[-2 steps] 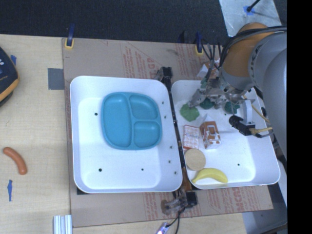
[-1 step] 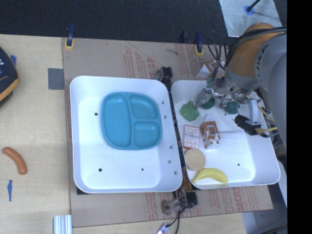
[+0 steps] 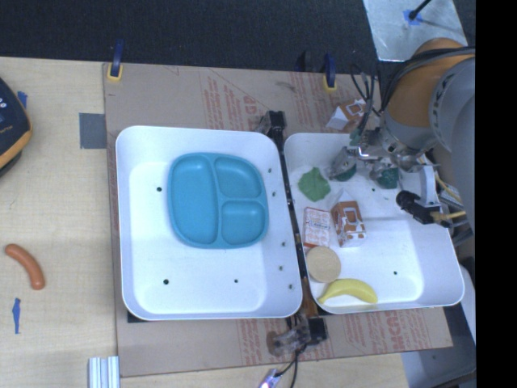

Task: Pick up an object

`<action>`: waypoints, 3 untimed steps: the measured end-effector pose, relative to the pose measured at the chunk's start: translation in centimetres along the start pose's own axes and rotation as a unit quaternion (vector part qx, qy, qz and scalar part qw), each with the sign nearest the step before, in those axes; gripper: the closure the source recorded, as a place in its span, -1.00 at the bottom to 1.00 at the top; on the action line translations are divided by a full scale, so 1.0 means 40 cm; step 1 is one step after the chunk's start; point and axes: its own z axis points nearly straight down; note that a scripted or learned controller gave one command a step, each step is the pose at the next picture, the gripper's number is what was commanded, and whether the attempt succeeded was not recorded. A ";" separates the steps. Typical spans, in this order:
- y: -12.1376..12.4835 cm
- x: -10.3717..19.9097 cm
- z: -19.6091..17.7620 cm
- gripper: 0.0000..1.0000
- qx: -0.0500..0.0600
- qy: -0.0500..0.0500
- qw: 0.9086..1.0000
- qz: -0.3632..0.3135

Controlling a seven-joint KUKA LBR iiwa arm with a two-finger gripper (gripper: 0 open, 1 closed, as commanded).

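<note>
Gripper (image 3: 363, 162) is hanging low over the far part of the right bin (image 3: 428, 277), w/ the grey arm (image 3: 452, 111) reaching in from the right edge; its metal fingers are too cluttered and small to read, so can't tell if they're apart or together, and nothing is visibly sitting between them. Just left of the gripper a green leafy toy (image 3: 314, 184) is lying on the bin floor, near but apart from it. A teal piece (image 3: 386, 177) is showing just right of the gripper, unclear what it is. Nearer the camera from the gripper, two brown-and-white snack packets (image 3: 333, 224) are lying side by side, then a tan round cookie (image 3: 323, 263), then a banana (image 3: 348, 293) resting at the bin's near wall. Well left of the gripper, the left bin (image 3: 145, 289) is holding a blue divided plate (image 3: 216, 200). Far left, on the wooden bench (image 3: 52, 217), a toy sausage (image 3: 25, 265) is lying by itself.
</note>
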 end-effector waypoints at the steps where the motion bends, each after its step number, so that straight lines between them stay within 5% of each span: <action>1: 0.000 0.009 0.000 -1.00 0.001 0.000 1.000 -0.001; 3: -0.001 0.028 0.001 -1.00 0.001 0.001 1.000 -0.001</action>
